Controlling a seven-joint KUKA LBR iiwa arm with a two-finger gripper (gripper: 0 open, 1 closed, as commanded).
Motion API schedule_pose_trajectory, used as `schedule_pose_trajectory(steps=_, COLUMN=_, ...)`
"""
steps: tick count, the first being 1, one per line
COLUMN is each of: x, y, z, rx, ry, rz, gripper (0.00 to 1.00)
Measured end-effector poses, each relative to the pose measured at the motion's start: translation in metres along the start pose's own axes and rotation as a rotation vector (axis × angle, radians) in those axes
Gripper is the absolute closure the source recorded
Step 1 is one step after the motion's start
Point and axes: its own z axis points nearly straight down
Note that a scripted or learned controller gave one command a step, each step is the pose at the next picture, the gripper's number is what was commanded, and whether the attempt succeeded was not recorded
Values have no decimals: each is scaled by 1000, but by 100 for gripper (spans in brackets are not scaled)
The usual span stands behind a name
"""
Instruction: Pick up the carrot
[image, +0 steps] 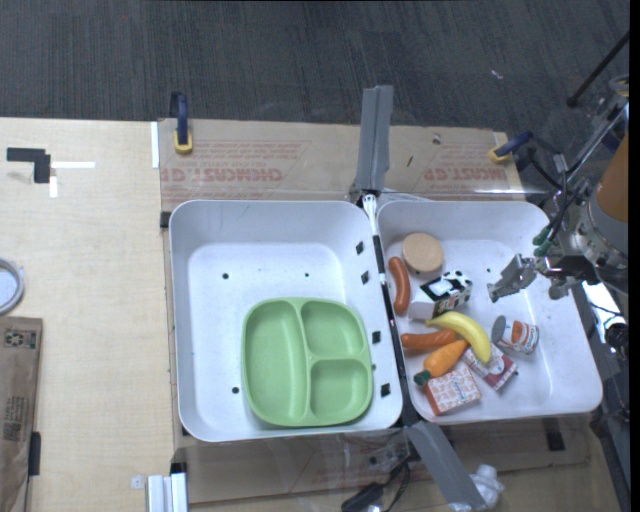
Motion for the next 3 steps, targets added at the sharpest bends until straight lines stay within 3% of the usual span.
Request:
schedule_pose_trajectory(steps=1, x=29, y=-3, z=109, rx=1, ry=1, rz=-1, gripper=0)
schedule_pose_trajectory(steps=2, x=29, y=-13, z=173, rx=-13, ry=-2, rz=-76, gripper=0)
schedule_pose_trajectory(steps=3, x=27, y=-10, z=159, rx=-24, ry=-5, rz=-71, gripper=100)
